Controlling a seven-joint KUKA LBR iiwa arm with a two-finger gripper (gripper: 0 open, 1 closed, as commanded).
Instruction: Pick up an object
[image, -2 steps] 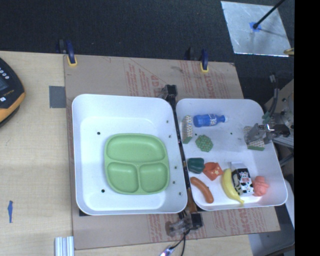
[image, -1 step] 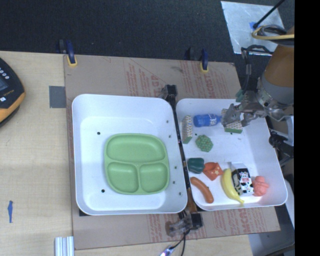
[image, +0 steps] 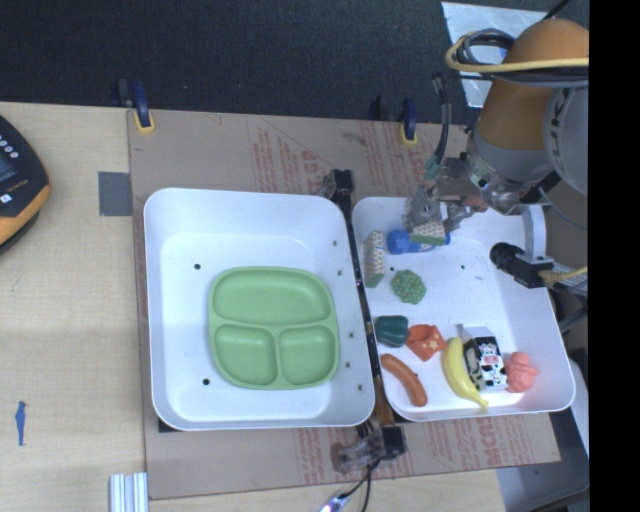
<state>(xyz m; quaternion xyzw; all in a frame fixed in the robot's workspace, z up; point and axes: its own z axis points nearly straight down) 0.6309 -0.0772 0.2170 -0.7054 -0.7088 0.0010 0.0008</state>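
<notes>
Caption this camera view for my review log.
Gripper low over blue toy in right bin; green divided plate in left bin.

Light is even and fairly bright over the table (image: 70, 330), soft rather than harsh. The left white bin (image: 180, 225) shows a faint grey shadow along its inner walls, and the green tray (image: 272, 327) casts almost none. The right white bin (image: 520, 310) nears overexposure. The upper part of the frame falls dark. Focus is soft throughout, with small items slightly blurred and grainy.

Wooden bench (image: 70, 330) against dark floor (image: 250, 45) behind.
</notes>
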